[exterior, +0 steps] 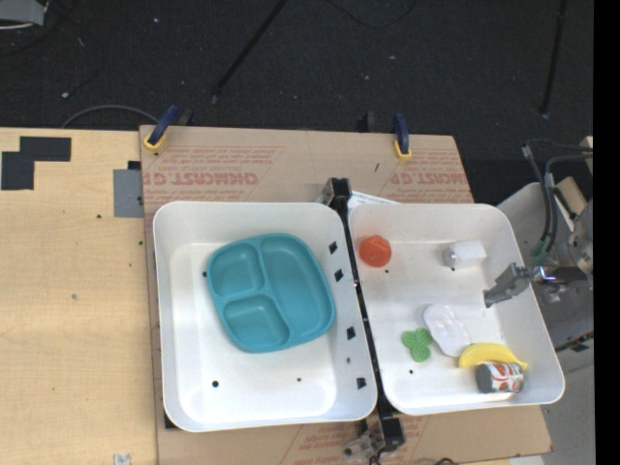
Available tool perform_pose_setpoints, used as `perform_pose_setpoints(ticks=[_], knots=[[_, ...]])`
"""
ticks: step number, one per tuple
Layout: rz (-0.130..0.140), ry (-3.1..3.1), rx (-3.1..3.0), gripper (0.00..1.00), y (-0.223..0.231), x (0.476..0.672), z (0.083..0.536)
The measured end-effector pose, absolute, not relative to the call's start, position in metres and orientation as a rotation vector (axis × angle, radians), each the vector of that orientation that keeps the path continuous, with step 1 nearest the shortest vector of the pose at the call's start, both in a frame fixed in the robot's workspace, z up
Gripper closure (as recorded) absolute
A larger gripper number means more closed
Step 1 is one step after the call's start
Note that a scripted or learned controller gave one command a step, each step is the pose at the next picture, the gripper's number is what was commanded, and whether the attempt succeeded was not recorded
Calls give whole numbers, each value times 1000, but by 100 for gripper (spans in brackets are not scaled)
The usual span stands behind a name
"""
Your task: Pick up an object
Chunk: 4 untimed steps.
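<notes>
Left bin [184, 376]: teal tray [269, 292]; right bin [504, 223]: banana [489, 355].

Right bin [489, 223]: open floor in the middle and along the far wall. Obstructions: orange ball [376, 251] near the divider, white block [467, 254] toward the right wall, and a crowded near corner holding green toy [418, 345], white packet [447, 328], banana [489, 355], can [500, 378]. Left bin [184, 289]: teal divided plate [269, 292] occupies the centre; margins free.

cardboard sheet [291, 168] | red print "CHEMCAST GP", upside down, repeated | nothing else legible
</notes>
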State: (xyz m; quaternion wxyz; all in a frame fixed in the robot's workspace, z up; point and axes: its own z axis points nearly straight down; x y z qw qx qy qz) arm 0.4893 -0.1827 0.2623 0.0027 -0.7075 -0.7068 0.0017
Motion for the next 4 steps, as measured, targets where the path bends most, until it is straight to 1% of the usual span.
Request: perform_pose_setpoints(ticks=[1, 2, 3, 4], knots=[[1, -2221, -2221, 0, -183, 490, 265], [4, -2218, -2219, 0, -192, 486, 216], [4, -2218, -2217, 0, -190, 479, 154], [3, -2220, -2219, 0, -189, 485, 110]])
